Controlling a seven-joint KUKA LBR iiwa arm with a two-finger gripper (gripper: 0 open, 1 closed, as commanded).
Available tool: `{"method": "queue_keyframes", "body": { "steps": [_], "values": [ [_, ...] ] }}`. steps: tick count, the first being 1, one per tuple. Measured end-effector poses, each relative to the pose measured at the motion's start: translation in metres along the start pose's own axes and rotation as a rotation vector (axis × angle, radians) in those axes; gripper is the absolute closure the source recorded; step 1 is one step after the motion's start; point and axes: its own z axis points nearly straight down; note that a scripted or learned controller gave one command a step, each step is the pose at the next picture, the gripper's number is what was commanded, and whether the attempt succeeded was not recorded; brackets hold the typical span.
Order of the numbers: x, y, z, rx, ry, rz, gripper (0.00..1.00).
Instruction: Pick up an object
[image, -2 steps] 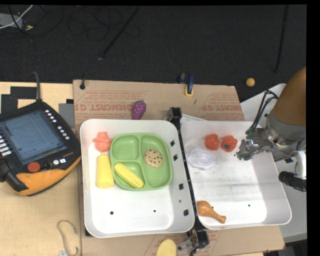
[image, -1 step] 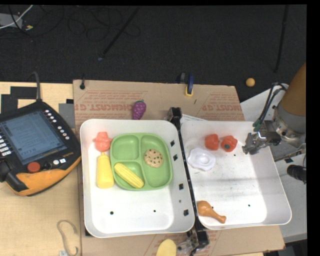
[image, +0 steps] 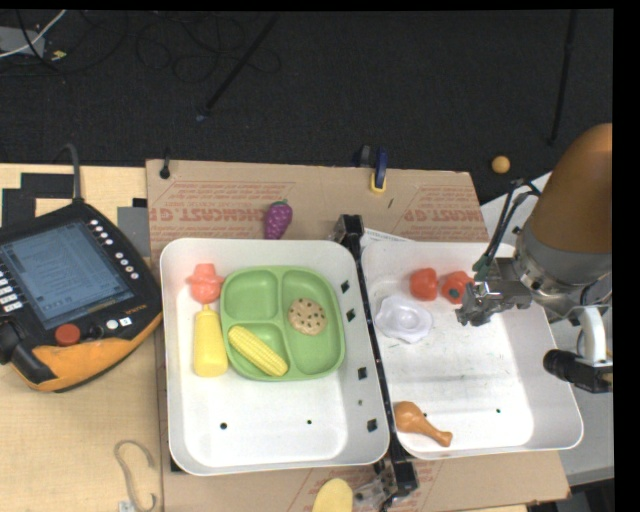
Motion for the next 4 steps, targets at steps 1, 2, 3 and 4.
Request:
{"method": "queue_keyframes", "body": {
  "steps": [1, 2, 3, 4],
  "values": [
    [0.046, -0.019, 0.015, 0.001, 0.0, 0.001, 1.0],
    [0.069, -0.039, 0.008, 0.001, -0.001, 0.002, 1.0],
    [0.079, -0.03, 0.015, -0.001, -0.003, 0.002, 1.0],
    [0.07, -0.033, -0.002, -0.003, -0.003, 0.002, 1.0]
  ]
}}
